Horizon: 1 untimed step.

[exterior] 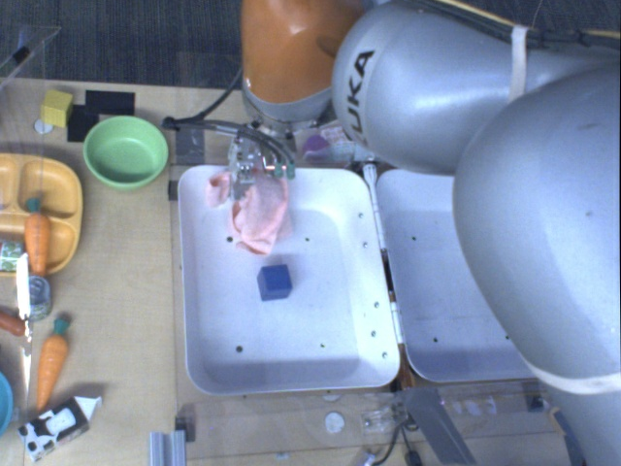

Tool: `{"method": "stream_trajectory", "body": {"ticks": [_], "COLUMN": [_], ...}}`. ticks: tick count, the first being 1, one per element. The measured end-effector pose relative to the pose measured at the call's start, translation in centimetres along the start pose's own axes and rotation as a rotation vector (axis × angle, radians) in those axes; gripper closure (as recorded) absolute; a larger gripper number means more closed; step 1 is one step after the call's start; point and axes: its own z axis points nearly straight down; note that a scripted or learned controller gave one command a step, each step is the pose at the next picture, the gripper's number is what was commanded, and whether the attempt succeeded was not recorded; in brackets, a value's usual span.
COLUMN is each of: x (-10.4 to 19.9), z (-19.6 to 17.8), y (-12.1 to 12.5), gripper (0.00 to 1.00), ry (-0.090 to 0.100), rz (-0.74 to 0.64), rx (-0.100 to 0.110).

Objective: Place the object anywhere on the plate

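A pink cloth point(257, 214) is seen gripped between the fingers of the end effector point(260, 170), hanging over the left white bin point(330, 357) near a blue cube point(275, 282).

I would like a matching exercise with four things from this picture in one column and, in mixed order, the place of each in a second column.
Things:
1. blue cube
2. pink cloth
3. green bowl
4. yellow block

Places:
A. on the bench, just left of the left bin's far corner
B. at the bench's far left corner
C. near the middle of the left bin
D. hanging under the gripper, at the far end of the left bin

Pairs: 1-C, 2-D, 3-A, 4-B
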Motion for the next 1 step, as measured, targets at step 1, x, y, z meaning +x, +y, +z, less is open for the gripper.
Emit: {"method": "stream_trajectory", "body": {"ticks": [1], "x": [2.39], "z": [4.29], "y": [0.07], "gripper": [1.00], "ry": [0.003], "rz": [0.282], "rx": [0.001]}}
